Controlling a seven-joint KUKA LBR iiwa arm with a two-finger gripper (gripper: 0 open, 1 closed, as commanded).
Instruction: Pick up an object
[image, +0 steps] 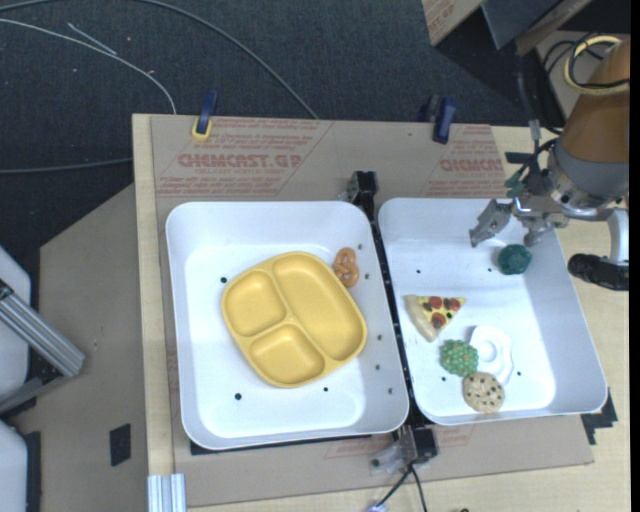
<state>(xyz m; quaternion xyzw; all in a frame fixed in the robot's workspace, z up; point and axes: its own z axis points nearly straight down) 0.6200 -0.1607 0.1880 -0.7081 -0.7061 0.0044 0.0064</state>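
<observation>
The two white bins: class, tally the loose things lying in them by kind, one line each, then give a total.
Yellow divided tray: 1
Pretzel: 1
Pizza slice: 1
Dark green ball: 1
Broccoli-like green piece: 1
White ring-shaped piece: 1
Cookie: 1
Total: 7

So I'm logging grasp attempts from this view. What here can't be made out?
- Gripper: whether it touches the dark green object just below it can't be told from the slanted overhead view.
- Arm: its upper part is cut off by the right and top edges.
- Small brown item beside the yellow tray: too small to identify.
</observation>
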